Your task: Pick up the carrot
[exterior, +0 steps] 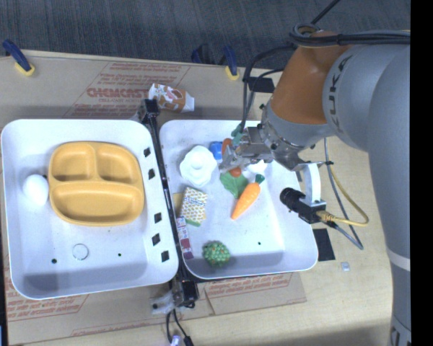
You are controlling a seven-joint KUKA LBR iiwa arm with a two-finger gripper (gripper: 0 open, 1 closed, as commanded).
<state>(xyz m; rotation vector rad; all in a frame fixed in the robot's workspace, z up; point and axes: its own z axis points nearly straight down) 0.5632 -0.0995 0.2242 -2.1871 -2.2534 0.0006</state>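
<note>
End effector [239, 157] above the carrot [246, 200]
Its finger state cannot be told; the arm hides the right bin's [296, 254] far corner.

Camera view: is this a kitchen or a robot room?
Probably a robot lab bench, not a kitchen. A grey and orange robot arm reaches over two white bins, and the carrot and yellow tray look like plastic toys.

The pincer [238, 158] hides the carrot's [245, 200] leafy top, and its fingers are too blurred to tell.
</note>
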